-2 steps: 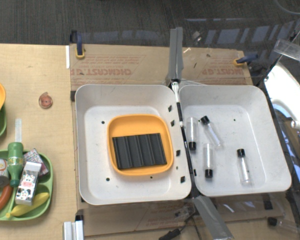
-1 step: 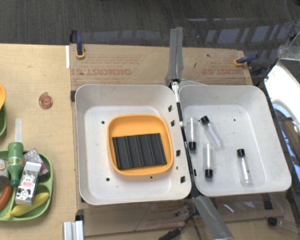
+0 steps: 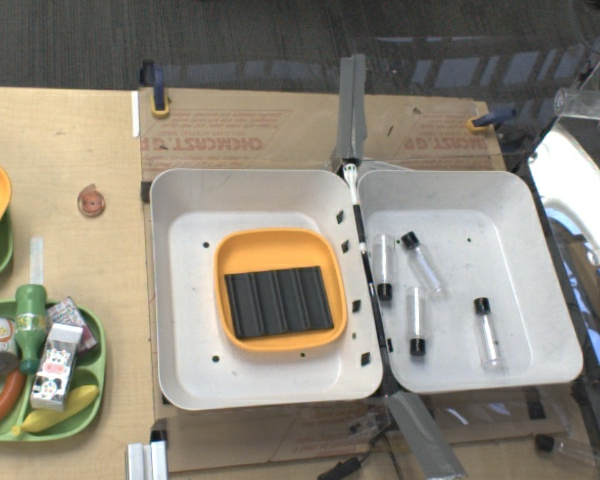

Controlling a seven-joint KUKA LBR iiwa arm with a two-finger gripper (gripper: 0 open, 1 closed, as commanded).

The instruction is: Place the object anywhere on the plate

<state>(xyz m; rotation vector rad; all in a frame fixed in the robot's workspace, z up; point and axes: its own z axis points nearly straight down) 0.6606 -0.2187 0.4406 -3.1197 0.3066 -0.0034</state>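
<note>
so far nothing looks done: the orange plate sits in the left bin, carrying a dark ribbed block and none of the tubes. four clear tubes with black caps lie loose in the right bin, the nearest tube just beside the divider. as for the gripper, i cannot tell its state. picking, carrying and placing all seem left.

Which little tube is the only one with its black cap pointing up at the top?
The clear plastic tube with a black cap lying slanted in the right white bin. Its cap sits at the far end; the other three caps point toward the near edge.
</note>
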